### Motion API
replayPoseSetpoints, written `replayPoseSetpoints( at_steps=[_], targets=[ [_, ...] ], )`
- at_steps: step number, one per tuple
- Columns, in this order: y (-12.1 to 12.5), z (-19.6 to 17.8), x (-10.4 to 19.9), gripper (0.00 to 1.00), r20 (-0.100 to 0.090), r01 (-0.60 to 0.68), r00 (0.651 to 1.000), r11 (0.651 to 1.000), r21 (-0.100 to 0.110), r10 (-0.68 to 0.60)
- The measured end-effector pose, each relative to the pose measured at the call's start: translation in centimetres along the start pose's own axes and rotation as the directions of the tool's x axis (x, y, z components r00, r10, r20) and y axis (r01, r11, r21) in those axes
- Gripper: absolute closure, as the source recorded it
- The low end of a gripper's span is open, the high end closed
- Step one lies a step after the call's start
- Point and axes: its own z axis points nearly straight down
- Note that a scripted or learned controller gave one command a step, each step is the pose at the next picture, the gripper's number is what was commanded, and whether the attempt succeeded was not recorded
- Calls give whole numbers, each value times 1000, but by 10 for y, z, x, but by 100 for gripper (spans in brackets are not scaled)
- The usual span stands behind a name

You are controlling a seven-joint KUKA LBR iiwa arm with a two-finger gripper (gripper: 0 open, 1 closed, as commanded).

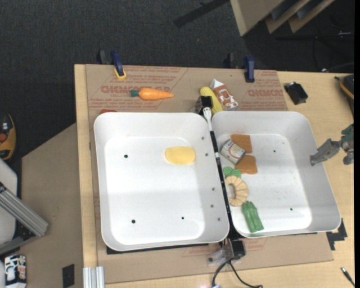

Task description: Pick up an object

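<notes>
Gripper [326,152] sits at right white bin's [292,126] rim, apparently staged for approach; its state can't be told. Green plastic pickle [252,217] and neighbours lie untouched.

A dark grey carpet floor [84,34] fills the upper part of the frame and runs down the left side. A light wooden bench [62,185] stands on it, and a brown cardboard sheet [185,84] with red print lies on the bench top. Two blue clamps [118,64] hold the sheet at its upper edge. In the upper right corner, pale wooden boards [281,14] lean over the carpet. At the lower left, a grey metal bar [22,211] crosses the corner.
</notes>
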Motion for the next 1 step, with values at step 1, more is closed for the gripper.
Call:
replayPoseSetpoints(
  at_steps=[1],
  targets=[
    [10,153,6,0,-7,0,1000,1000,14,0]
  ],
)
